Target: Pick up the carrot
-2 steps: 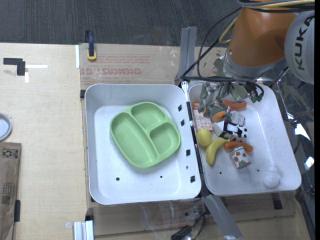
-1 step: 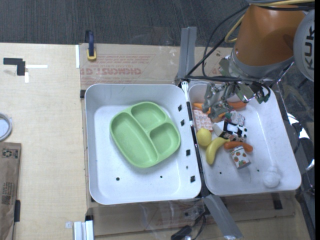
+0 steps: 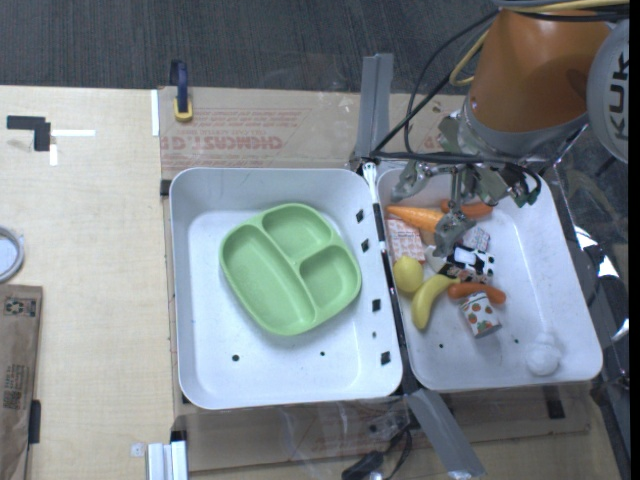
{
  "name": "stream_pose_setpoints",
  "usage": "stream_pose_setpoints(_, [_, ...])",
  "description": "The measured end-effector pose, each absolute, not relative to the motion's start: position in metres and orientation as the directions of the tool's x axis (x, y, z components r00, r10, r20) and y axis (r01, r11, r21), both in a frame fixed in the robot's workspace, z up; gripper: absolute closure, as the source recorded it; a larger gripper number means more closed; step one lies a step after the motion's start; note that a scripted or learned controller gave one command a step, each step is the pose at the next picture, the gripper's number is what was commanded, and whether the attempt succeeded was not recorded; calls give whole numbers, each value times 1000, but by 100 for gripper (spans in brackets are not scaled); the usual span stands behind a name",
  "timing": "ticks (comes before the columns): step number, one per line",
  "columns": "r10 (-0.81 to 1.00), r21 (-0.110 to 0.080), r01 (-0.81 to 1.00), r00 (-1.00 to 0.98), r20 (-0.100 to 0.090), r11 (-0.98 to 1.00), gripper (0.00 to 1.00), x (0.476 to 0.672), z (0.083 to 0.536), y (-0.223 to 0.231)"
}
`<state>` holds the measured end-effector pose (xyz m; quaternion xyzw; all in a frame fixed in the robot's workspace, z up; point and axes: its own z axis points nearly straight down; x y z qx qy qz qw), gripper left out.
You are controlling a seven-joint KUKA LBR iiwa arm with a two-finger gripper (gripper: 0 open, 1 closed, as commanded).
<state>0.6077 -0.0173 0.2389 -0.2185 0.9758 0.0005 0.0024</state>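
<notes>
The carrot (image 3: 414,216) is an orange stick lying across the back left of the right bin (image 3: 560,268). Its right part is partly hidden behind my gripper (image 3: 450,230). The gripper hangs low under the orange wrist, right over the carrot's middle and close to the pile of toys. I cannot tell whether it touches the carrot.
Just in front of the carrot lie a yellow lemon (image 3: 407,273), a banana (image 3: 427,300), a black-and-white cow toy (image 3: 469,261), a second orange piece (image 3: 476,291) and a small carton (image 3: 481,316). A green divided plate (image 3: 290,268) sits in the left bin (image 3: 200,348).
</notes>
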Motion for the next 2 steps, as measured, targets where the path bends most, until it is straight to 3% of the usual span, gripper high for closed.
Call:
stream_pose_setpoints(1, [-390, -1, -390, -921, -5, 921, 0, 639, 183, -93])
stream_pose_setpoints(2, [-555, -8, -555, -832, -13, 832, 0, 657, 121, -102])
